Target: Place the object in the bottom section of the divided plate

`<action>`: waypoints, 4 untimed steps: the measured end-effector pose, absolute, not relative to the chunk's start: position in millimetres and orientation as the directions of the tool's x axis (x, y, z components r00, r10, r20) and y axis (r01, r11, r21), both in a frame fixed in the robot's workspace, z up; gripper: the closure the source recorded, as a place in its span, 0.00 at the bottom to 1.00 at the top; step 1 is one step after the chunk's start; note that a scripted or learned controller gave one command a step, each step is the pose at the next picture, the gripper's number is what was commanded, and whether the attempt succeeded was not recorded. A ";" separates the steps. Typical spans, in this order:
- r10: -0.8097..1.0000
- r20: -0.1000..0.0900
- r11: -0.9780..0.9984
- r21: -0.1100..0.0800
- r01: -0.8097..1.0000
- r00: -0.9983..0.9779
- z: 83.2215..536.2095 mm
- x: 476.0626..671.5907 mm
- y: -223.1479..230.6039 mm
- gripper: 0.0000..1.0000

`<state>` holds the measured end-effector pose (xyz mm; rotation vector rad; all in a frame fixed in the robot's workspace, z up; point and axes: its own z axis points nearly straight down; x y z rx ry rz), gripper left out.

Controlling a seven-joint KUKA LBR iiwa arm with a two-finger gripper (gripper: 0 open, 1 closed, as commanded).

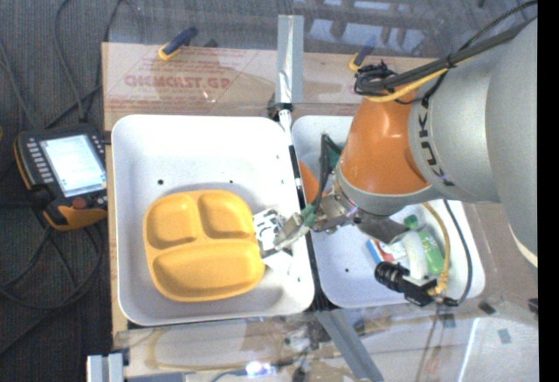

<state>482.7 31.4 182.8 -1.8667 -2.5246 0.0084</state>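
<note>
Gripper at right edge of yellow divided plate in left bin; finger state can't tell; plate sections bare.

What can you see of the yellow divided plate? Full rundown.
The yellow divided plate looks like glossy moulded plastic, rounded-rectangular, with raised ridges splitting it into three wells: two smaller ones along the top and one wide one across the bottom. It lies flat, slightly rotated, on the floor of the left bin, toward its lower middle. All three wells look bare. The pincer sits at the plate's right edge near the bottom section; whether it touches the rim is unclear.
</note>
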 end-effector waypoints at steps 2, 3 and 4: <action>0.922 -0.023 0.387 0.019 0.922 -0.386 117.7 491.8 83.9 1.00; 0.851 -0.011 0.524 0.015 0.851 -0.524 164.0 489.1 134.5 1.00; 0.635 -0.044 0.773 0.042 0.633 -0.771 147.1 503.1 168.6 1.00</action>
